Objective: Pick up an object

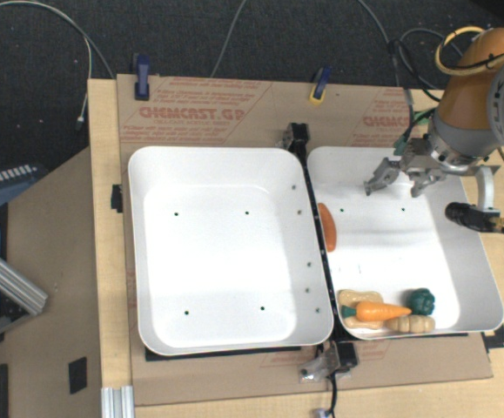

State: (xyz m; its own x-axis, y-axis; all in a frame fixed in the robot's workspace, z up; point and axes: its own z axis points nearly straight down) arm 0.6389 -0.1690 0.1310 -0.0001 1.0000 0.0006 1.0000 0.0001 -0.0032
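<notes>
Nearest the camera, at the front edge of the bench, a small black-and-metal clamp (pixel 328 364) sits where the two bins meet. Just behind it, in the front corner of the right-hand shallow white plastic bin (pixel 460 277), lies a little heap of toy food: an orange plastic carrot (pixel 380 313) stretched across a pair of pale beige pieces (pixel 356 300), with a dark green knobbly lump (pixel 422 301) just beside the carrot's tip. Further back in the same bin, a reddish-orange oblong piece (pixel 327 225) rests against the left wall, touching the divide between the bins.

The left-hand shallow white plastic bin (pixel 147 259) stands beside it, their rims touching along the middle.

My two-finger metal pincer (pixel 402 180) hangs over the back part of the right bin, its fingers (pixel 379 179) spread apart with nothing between them — well apart from the carrot heap and from the oblong piece at the wall. My grey arm with its orange band (pixel 469 94) comes in from the right, above the bin's far corner.

Both bins rest on a brown cardboard sheet (pixel 199 107) with red print — held at its far edge by a blue clip (pixel 141 75) and a blue-and-yellow clip (pixel 321 84).
</notes>
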